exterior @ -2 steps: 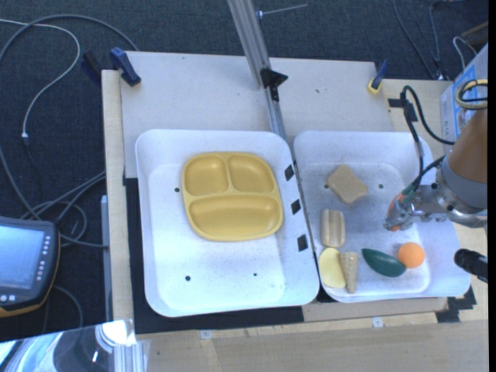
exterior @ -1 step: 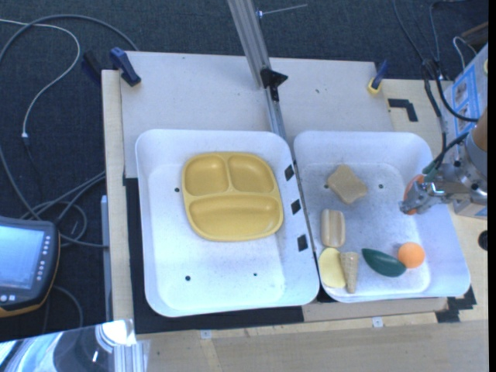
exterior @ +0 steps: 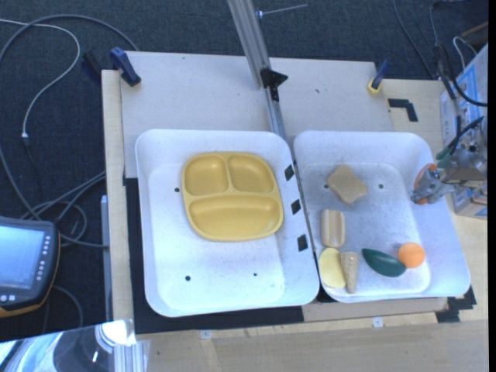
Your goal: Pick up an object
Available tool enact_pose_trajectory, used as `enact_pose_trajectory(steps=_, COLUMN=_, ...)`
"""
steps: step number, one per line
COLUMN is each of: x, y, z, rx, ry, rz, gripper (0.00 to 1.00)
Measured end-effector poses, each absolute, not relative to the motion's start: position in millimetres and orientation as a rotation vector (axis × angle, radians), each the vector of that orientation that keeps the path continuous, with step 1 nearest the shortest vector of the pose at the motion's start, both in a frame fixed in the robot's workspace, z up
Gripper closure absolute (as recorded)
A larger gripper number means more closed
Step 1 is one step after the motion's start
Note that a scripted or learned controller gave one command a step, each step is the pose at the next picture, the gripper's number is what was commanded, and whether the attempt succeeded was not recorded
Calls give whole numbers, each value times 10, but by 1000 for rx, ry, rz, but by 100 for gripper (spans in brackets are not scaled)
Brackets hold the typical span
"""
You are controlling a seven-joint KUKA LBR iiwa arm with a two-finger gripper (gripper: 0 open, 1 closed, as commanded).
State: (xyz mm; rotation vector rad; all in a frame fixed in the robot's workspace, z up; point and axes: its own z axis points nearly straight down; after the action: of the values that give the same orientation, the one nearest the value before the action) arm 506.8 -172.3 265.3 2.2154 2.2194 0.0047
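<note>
The right bin (exterior: 387, 139) holds several small objects. A tan block (exterior: 346, 184) lies near its middle. Below it is a tan roll (exterior: 332, 227), then a yellow piece (exterior: 332, 268) and a ridged cone (exterior: 350, 271) at the front rim. A dark green object (exterior: 383, 262) and an orange ball (exterior: 411, 255) sit in the front right corner. My gripper (exterior: 426, 186) hangs at the bin's right rim below the arm's orange band, apart from all the objects, with nothing seen in it.
The left bin (exterior: 167, 231) bears a yellow divided plate (exterior: 231, 195). A metal pole (exterior: 249, 29) slants down to the gap between the bins. Cables and equipment (exterior: 465, 91) crowd the right edge; a screen (exterior: 23, 262) sits at the left.
</note>
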Motion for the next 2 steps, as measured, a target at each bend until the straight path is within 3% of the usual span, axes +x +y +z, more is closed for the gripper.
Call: enact_pose_trajectory(steps=2, x=5052, y=-718, z=2714, rx=2216, ry=2232, rz=3, gripper=100)
